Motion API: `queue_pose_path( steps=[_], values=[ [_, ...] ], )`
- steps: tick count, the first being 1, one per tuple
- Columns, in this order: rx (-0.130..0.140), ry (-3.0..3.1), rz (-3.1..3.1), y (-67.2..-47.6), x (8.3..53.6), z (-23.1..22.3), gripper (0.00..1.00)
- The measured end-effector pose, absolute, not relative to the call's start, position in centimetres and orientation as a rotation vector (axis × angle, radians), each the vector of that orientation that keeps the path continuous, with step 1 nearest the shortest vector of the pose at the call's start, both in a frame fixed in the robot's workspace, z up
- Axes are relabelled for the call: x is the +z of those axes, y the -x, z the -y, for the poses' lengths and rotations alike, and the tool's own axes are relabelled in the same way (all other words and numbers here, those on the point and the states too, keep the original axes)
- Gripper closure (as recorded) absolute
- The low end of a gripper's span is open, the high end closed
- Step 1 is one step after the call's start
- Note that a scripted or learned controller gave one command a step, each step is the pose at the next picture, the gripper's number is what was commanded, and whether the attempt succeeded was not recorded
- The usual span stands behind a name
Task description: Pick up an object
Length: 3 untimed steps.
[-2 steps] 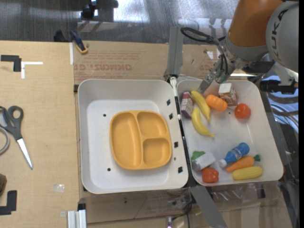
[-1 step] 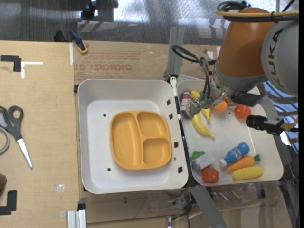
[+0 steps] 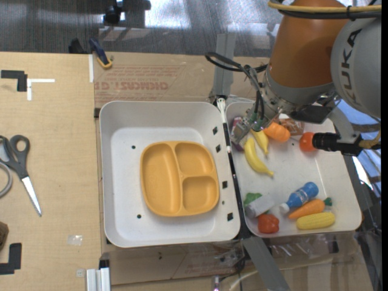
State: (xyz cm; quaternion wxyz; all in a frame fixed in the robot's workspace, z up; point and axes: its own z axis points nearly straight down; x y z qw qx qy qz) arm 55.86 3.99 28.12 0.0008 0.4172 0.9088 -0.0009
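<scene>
The far end of the right-hand shallow white bin (image 3: pixel 354 214) is being hovered over by the grey arm with its orange band (image 3: pixel 306 38), and the two-finger gripper (image 3: pixel 262 119) is being hung just above a yellow plastic banana (image 3: pixel 257 158) that is lying slantwise near the bin's left wall. Whether the gripper is parted or closed cannot be told, since it is being largely masked by the wrist and its cables; nothing is being seen clamped. The banana is judged the likeliest target, with a small orange rounded toy (image 3: pixel 277 131) touching or nearly touching its upper end. A clean pick is being favoured if the descent is made over the banana's middle, across its narrow width, so that the orange toy and the bin wall are not being caught. Near the front of the same bin a blue and white plastic bottle (image 3: pixel 300 197), an orange carrot (image 3: pixel 308 208), a yellow corn cob (image 3: pixel 314 221) and a red tomato-like piece (image 3: pixel 268 224) are being left well apart from the gripper. In the left-hand white bin (image 3: pixel 121 211) a yellow divided tray (image 3: pixel 180 178) is lying. Items beneath the wrist are being hidden, and a purplish scrap beside the banana is too small to be identified.
</scene>
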Motion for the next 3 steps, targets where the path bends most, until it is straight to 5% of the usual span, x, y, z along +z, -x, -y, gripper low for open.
queue_pose_path(
  steps=[1, 2, 3],
  values=[
    [-0.003, -1.157, -2.92, -53.5, 28.5, -5.4, 1.0],
    [-0.001, -1.197, -2.902, -58.9, 34.8, 1.3, 1.0],
    [-0.003, -1.448, -2.789, -54.0, 28.8, -0.6, 1.0]
  ],
)
